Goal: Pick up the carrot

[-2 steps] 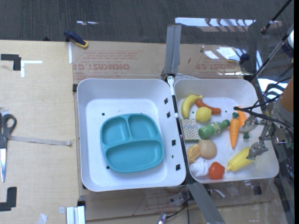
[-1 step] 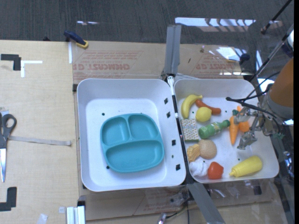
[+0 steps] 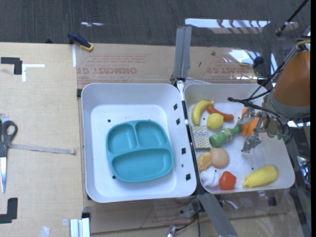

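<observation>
**Gripper Over the Carrot in the Right Bin**

At the far left of the bench, a pair of scissors (image 3: 6, 138) is seen lying on the wood, and a blue and yellow clamp (image 3: 80, 41) is seen near the top edge of the cardboard sheet. The left bin (image 3: 91, 147) is occupied by a teal divided plate (image 3: 140, 151), which is set flat near its middle.

The right bin (image 3: 276, 157) is filled with toy food. Along its left side, a banana (image 3: 199, 110) is laid near the top, with a lemon (image 3: 215, 121) just beside it and a red-orange elongated piece (image 3: 220, 114) touching the lemon from above. Below these, a speckled cracker (image 3: 200, 137), a green vegetable (image 3: 220, 138), a tan bread roll (image 3: 219, 158), a white piece (image 3: 209, 177) and a red tomato-like piece (image 3: 227, 180) are found. A yellow bottle (image 3: 260, 176) is laid on its side near the lower right corner.

The carrot (image 3: 250, 125) is located in the middle of the right bin, right of the green vegetable, and is partly covered by the gripper (image 3: 251, 138), which is lowered directly at it. Whether the gripper is spread or pressed together cannot be told, nor whether the carrot is pinched. The orange-banded arm (image 3: 292, 80) is seen entering from the right.
</observation>
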Controlling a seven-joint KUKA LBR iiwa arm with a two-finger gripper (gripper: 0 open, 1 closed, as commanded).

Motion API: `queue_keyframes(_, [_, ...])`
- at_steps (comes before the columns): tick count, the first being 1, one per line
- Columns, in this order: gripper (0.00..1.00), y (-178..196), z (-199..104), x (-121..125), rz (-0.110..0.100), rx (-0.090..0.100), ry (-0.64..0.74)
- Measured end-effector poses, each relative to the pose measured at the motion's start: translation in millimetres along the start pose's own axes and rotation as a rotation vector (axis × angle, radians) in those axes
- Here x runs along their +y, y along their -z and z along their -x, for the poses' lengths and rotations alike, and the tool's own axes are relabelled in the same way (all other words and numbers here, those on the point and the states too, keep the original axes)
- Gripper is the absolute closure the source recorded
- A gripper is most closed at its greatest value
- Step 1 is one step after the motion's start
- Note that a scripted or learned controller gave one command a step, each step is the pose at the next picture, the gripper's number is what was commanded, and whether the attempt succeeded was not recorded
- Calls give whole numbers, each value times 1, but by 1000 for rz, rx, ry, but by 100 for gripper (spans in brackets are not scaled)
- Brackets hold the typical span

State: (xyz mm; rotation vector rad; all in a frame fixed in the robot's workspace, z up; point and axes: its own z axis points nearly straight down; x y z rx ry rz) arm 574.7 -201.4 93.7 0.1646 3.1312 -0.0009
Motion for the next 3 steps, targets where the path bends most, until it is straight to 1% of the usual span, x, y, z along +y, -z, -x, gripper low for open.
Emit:
queue_keyframes(1, [100, 10, 2, 1, -1, -5, 4])
queue_keyframes(2, [100, 0, -9, 28, 1, 1, 318])
queue_keyframes(3, [100, 96, -9, 51, 0, 0, 157])
